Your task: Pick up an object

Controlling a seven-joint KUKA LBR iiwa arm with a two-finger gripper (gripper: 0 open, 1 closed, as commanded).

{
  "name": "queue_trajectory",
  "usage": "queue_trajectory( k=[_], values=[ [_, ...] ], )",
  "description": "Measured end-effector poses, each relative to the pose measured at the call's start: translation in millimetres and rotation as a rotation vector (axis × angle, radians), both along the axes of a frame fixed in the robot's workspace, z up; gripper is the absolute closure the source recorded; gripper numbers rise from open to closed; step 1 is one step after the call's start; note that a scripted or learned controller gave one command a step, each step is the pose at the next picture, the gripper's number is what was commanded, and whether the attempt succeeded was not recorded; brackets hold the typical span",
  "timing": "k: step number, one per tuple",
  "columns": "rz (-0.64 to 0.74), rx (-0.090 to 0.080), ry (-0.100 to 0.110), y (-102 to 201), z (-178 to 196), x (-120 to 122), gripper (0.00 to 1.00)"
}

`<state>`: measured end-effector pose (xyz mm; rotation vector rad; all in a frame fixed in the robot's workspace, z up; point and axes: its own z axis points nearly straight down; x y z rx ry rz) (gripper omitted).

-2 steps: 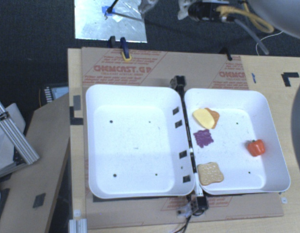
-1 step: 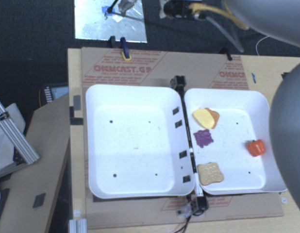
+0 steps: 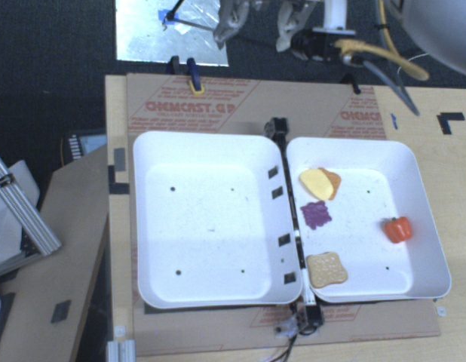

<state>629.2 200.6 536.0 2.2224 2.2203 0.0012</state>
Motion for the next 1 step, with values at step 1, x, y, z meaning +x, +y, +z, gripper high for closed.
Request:
queue_trajectory(
  k=[1],
  values=[
    [-0.001,0.000,0.000,-47.2,0.1,-44.9,0.00]
  ],
)
